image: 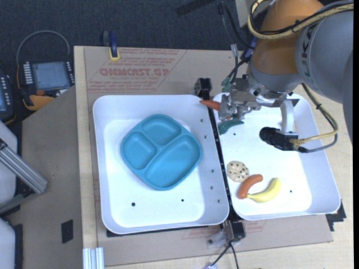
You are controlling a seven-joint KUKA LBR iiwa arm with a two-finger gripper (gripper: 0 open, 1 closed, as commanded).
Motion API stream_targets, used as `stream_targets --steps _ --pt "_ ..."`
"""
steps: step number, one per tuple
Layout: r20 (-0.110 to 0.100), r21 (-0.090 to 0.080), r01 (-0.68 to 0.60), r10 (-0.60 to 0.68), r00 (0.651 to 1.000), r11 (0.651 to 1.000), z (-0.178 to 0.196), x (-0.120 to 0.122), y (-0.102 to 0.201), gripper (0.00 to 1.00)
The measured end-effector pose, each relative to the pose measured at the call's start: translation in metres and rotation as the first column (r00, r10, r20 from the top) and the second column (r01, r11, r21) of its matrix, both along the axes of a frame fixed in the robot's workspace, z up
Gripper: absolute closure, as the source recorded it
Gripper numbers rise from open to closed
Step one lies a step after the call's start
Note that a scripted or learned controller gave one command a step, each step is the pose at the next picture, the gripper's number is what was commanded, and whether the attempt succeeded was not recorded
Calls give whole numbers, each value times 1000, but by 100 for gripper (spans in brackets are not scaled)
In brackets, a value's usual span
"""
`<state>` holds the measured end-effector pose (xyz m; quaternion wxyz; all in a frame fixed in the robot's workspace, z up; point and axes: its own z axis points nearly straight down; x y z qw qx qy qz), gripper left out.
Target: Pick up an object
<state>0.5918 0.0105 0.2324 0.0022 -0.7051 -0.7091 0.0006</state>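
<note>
The gripper [231,110] is blurred, so its state cannot be told. A blue plate [161,151] is seen in the left bin [106,150]; at 5 o'clock in the right bin [314,200], a cookie [238,171], sausage [249,186] and banana [265,191] are seen.

Fixed overhead slant onto both bins [101,167]

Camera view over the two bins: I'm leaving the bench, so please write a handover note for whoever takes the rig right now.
End effector: low at the far left corner of the right bin, by the divider; nothing clearly held.
Right bin contents: cookie, sausage and banana grouped near the front; an orange carrot-like piece and a teal item right beside the end effector.
Left bin: blue divided plate.
Done: no pick confirmed.
Left: grasp one object and lift it.
</note>
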Motion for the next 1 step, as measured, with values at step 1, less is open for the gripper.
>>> stream_targets --steps 1 --pt "0 0 0 0 1000 1000 -14 4 54 100"
